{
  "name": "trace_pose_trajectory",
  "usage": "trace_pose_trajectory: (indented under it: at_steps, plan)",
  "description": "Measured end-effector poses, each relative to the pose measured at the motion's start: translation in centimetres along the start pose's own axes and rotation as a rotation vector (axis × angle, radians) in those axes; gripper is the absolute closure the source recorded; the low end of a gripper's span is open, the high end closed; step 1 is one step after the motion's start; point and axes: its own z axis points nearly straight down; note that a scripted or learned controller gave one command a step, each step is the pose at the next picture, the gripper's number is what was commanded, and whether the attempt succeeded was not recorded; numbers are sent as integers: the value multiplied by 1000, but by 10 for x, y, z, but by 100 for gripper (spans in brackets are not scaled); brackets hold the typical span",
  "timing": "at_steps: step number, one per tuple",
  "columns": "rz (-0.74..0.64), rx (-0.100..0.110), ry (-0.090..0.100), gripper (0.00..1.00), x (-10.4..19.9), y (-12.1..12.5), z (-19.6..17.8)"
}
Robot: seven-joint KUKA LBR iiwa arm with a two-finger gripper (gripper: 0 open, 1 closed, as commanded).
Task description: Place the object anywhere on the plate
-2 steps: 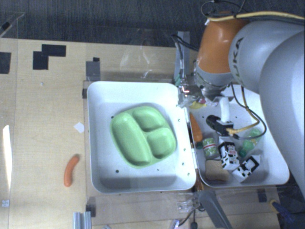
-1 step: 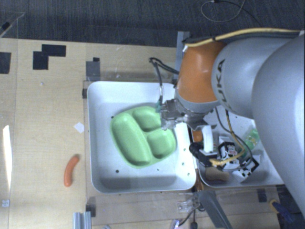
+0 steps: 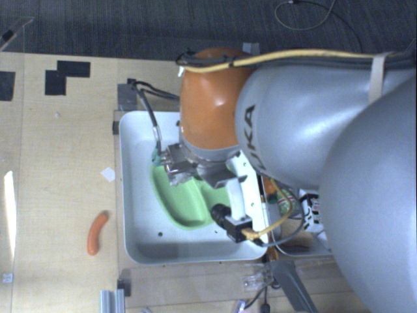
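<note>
A green plate (image 3: 184,204) lies in the left white bin (image 3: 133,194), partly covered by the arm's wrist. The gripper (image 3: 189,171) hangs directly over the plate's upper part, under the orange band (image 3: 208,103); its fingertips are hidden by the wrist body. An orange sausage-shaped object (image 3: 97,233) lies on the wooden bench to the left of the bin, outside it and well away from the gripper.
The big grey arm (image 3: 326,142) covers the right bin and most of the view's right half. Cables (image 3: 146,106) run along the bin's top left corner. A small white scrap (image 3: 107,173) lies on the bench. Black markers (image 3: 65,75) sit at the bench's far left.
</note>
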Motion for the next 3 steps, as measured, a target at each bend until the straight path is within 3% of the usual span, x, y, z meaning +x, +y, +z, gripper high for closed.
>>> trace_pose_trajectory:
  at_steps: [1, 2, 3]
  plan:
    - [-48, 3, -1, 100, -10, -23, 13]
    - [-432, 0, -1, 100, -10, -5, -8]
    - [-421, 1, -1, 100, -41, -30, -4]
